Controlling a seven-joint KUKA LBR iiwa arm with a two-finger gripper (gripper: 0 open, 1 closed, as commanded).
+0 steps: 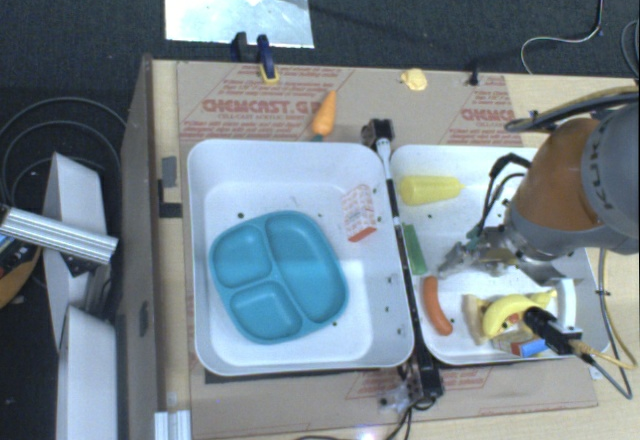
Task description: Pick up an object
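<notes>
My gripper (468, 256) hangs low over the middle of the right bin (420, 160), on the grey arm with its orange band (556, 182) reaching in from the right. A red-orange sausage-shaped piece (436, 306) lies just below and left of the gripper. A banana (506, 312) rests to the gripper's lower right on a small pile of mixed items (520, 336). A pale yellow piece (430, 190) lies at the bin's far end. Nothing is visibly held.
The left bin (235, 163) holds a blue divided plate (278, 274) and a small red-and-white packet (358, 211). A black divider (400, 228) runs between the bins. On the bench behind lie an orange carrot (322, 114) and a yellow bit (414, 80).
</notes>
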